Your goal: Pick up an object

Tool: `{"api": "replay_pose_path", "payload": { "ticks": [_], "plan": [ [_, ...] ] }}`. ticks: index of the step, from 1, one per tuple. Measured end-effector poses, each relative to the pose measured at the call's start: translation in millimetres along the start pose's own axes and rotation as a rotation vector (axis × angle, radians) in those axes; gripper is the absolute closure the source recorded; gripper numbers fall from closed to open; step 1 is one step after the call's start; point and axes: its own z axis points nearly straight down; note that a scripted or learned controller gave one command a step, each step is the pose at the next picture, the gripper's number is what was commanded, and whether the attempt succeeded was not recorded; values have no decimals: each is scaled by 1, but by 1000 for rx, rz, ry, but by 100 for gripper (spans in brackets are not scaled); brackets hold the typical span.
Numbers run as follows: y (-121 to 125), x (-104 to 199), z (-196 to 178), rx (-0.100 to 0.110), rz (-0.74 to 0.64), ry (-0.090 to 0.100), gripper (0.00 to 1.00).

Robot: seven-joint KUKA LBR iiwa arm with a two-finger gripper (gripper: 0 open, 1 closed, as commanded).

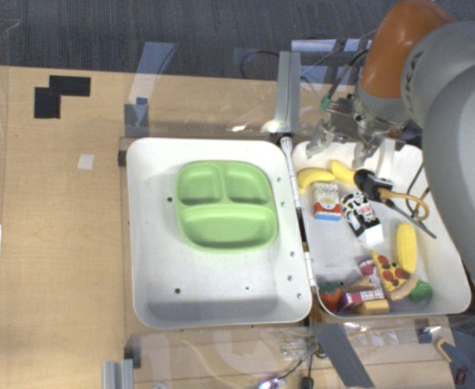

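Banana [313, 177] lies at the far end of the view-right bin [335, 258], just beside a small carton [327, 201]. Gripper [343, 146] hovers over that far end near the banana, claw spread, nothing between the fingers. Green divided plate [225, 205] sits in the left bin [152, 258].

I'm seeing the objects all lying in the right bin [339, 254]. A banana [313, 177] is curving along its far left corner, with a red-and-white carton [327, 201] sitting just beside it and a cow-patterned carton [361, 211] tilting next to that. A corn cob [406, 248] is lying near the right wall, touching a pizza slice [393, 274] (toy food, by the look). Small brown and red pieces [361, 300] are crowding the near edge.
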Motion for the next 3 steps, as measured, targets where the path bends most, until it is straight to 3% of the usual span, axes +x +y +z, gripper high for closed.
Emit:
{"api": "replay_pose_path", "payload": {
  "ticks": [1,2,3],
  "plan": [
    [18,-42,68,-2,-254,0,0],
    [13,-16,-1,-1,-159,1,0],
    [24,-61,75,-22,-160,0,0]
  ]
}}
